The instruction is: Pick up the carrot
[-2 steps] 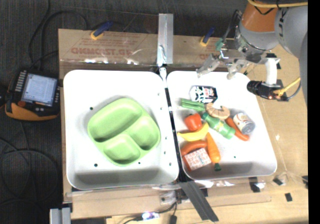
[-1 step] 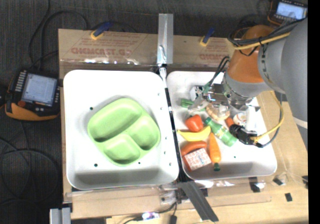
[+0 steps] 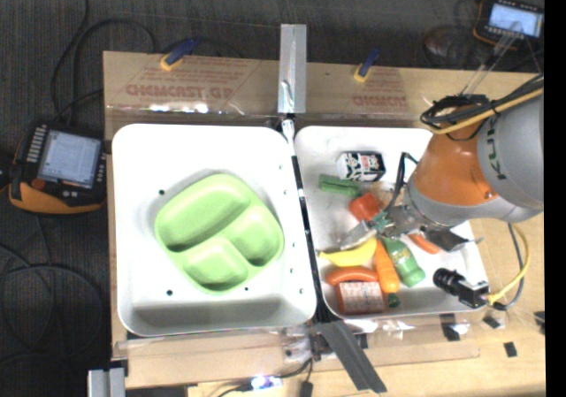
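Beside the green bottle (image 3: 405, 263), touching its left flank, the carrot (image 3: 386, 268) lies in the right bin (image 3: 329, 146), pointing roughly toward that bin's near wall. The gripper (image 3: 386, 220) hangs just beyond the carrot's far end, low over the pile, and its metal tips are tangled in clutter so that I cannot tell whether they are apart or together; nothing shows between them. The likeliest failure, as I judge it, is a wrong catch: the carrot is wedged between the bottle and the banana (image 3: 348, 254), so a closing gripper may nip the bottle or the banana instead, or push the carrot sideways and come up with nothing. A second risk is the red pepper-like piece (image 3: 365, 206) just beyond the gripper, which could be knocked or clamped if the descent lands short of the carrot. The right bin also carries a small black-and-white carton (image 3: 362, 164) near its far wall, a green stalk-like thing (image 3: 335, 183) below the carton, and a red-labelled can (image 3: 357, 293) left of the carrot's tip. The left bin (image 3: 141, 298) holds a green divided tray (image 3: 219, 232), well apart from the carrot.
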Robot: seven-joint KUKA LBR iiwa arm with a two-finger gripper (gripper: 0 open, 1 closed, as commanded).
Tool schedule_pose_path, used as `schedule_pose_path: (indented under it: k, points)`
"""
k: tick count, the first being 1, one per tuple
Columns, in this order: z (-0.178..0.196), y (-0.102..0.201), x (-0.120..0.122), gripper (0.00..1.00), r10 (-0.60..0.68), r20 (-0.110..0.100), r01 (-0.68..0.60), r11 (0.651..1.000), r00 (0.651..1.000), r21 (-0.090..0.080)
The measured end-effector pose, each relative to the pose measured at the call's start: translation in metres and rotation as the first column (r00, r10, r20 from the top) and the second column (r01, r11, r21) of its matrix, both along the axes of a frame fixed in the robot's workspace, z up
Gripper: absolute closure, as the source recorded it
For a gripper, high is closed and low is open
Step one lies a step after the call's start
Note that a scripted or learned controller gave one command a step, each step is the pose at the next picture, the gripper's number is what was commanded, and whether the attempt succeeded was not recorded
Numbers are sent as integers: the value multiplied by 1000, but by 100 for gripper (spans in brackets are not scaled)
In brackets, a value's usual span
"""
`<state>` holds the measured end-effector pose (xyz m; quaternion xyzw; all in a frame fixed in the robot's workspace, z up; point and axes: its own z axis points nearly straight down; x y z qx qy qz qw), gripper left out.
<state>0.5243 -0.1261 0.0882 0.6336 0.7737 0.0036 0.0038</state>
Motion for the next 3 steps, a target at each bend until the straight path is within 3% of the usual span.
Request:
schedule_pose_path:
  k: [1, 2, 3]
  points:
    - [96, -13, -41, 0, 35, -13, -35, 999, 999, 0]
    - [102, 10, -41, 0, 81, -13, -81, 997, 997, 1]
    - [121, -49, -33, 0, 65, -11, -65, 998, 998, -1]
